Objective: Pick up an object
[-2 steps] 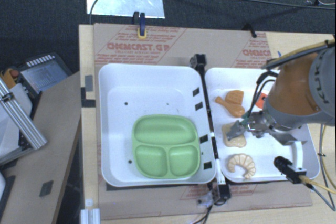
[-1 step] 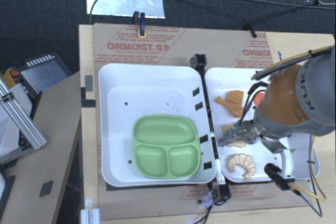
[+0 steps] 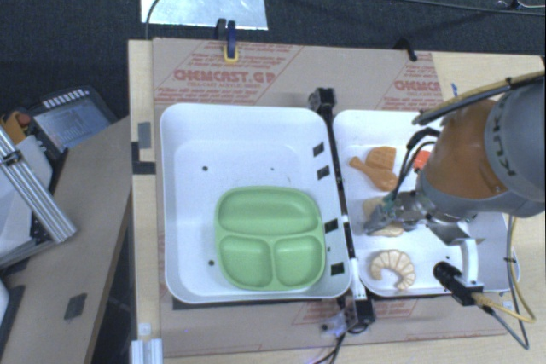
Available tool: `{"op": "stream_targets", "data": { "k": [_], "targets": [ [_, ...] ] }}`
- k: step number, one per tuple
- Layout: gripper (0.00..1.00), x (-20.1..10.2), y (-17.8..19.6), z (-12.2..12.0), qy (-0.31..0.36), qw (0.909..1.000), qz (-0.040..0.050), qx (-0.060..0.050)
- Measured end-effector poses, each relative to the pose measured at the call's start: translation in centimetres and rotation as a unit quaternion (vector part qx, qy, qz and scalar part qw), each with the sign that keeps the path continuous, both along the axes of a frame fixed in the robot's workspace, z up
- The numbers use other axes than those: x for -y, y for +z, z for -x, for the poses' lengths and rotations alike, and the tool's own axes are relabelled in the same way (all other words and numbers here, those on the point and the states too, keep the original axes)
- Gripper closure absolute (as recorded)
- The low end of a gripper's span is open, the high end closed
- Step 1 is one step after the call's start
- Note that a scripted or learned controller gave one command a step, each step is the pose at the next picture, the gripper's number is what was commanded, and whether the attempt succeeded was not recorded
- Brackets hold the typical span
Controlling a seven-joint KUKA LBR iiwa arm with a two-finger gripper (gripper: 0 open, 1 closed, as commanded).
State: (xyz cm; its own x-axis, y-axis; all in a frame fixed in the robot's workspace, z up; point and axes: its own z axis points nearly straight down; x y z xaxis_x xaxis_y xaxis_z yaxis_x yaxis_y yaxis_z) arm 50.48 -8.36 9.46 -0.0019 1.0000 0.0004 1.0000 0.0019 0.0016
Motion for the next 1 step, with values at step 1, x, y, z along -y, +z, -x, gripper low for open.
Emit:
{"op": "stream_targets", "data": {
  "k": [1],
  "targets": [
    [1.0,1.03,4.98,-0.35,-0.001,1.0,0.0009,0.002]
  ]
}}
